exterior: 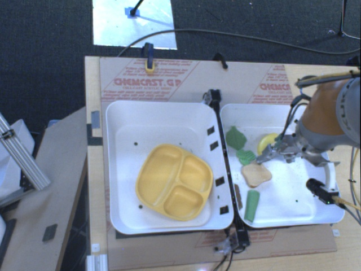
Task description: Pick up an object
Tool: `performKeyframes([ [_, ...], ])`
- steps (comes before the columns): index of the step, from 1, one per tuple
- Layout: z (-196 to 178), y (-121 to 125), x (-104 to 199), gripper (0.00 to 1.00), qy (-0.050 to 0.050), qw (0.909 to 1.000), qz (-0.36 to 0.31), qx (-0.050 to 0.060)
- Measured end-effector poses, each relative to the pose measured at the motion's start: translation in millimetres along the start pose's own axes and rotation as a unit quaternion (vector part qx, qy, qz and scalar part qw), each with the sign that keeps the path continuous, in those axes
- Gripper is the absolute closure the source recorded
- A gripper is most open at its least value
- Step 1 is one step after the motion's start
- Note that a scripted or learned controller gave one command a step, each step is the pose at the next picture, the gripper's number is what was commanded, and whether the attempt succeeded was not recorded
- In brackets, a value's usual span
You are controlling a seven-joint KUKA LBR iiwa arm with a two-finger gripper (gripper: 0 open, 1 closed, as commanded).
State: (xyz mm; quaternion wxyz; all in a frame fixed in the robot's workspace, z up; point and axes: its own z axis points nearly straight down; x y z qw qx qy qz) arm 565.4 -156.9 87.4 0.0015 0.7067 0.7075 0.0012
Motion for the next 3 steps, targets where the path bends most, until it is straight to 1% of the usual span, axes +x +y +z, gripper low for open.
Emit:
performKeyframes([
  [1, -13, 3, 0, 1.00, -0.001, 1.0000, 0.000, -0.005],
  [2, -73, 13, -1, 1.00, -0.001, 1.0000, -0.002, -0.001],
  [3, -119, 14, -1, 1.00, -0.001, 1.0000, -0.002, -0.001],
])
